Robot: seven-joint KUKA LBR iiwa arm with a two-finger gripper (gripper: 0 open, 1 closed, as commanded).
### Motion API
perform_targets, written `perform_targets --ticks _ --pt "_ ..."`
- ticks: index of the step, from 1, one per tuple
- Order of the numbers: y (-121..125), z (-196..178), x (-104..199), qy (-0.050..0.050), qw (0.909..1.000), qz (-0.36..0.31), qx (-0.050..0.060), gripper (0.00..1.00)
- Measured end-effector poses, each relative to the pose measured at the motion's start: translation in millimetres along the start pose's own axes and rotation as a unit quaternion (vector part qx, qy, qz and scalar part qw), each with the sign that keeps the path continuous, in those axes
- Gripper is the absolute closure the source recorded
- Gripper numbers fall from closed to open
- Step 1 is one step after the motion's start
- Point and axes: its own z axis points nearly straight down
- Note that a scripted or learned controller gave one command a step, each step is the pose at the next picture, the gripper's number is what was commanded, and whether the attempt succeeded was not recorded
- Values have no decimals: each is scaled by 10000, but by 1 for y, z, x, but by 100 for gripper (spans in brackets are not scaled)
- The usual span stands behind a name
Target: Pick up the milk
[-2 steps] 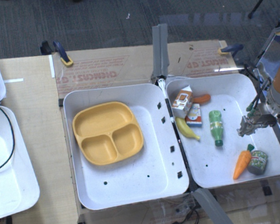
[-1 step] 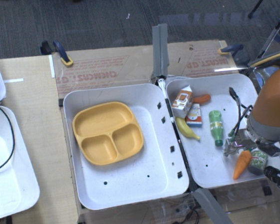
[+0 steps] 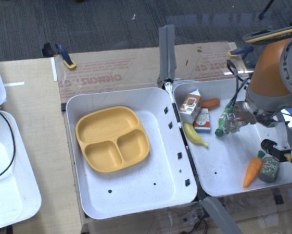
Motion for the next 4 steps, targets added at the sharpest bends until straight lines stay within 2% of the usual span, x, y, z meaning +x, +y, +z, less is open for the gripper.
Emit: perform_targets --ticks 1,2,3,4 --pt "-18 -147 -7 -5 9827 -1850 -1 100" --pt "-18 -147 -7 -3 9827 -1850 1 0" --pt "-18 -147 -7 -3 9827 -1850 1 0" --pt "26 -9 0 2 9710 -2392 1 0"
